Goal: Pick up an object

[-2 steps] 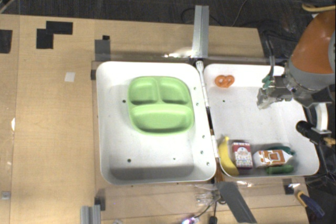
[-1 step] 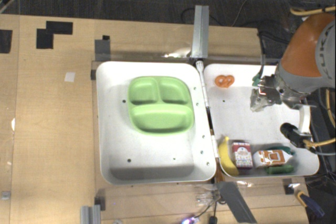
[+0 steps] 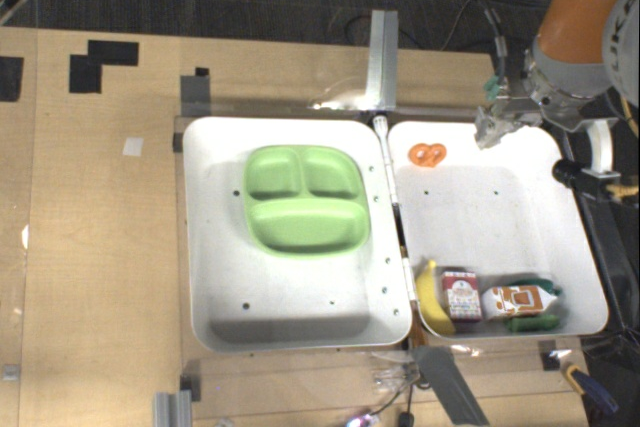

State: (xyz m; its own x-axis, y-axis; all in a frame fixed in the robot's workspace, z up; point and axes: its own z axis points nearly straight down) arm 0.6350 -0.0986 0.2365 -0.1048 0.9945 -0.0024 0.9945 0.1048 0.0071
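**A:** Objects for picking sit in the right bin (image 3: 560, 215): an orange pretzel-shaped piece (image 3: 428, 155) near its far left corner, and along its near edge a yellow banana (image 3: 430, 300), a small red-and-white carton (image 3: 460, 296), an orange-and-white carton (image 3: 516, 299) and something green (image 3: 533, 322) just in front of that carton.

**B:** Are those near ones touching?

**A:** The banana lies against the red-and-white carton, and the two cartons sit just beside each other. The pretzel piece lies well apart from them.

**B:** And the hand?

**A:** The hand (image 3: 492, 127) hangs over the far edge of the right bin, to the right of the pretzel piece. Nothing shows between its fingers; whether they are spread or pressed together I cannot tell.

**B:** The other bin?

**A:** The left bin (image 3: 215, 215) holds a green divided plate (image 3: 304, 198), three compartments, lying flat near its middle. Both bins rest side by side on the wooden surface (image 3: 90, 245).
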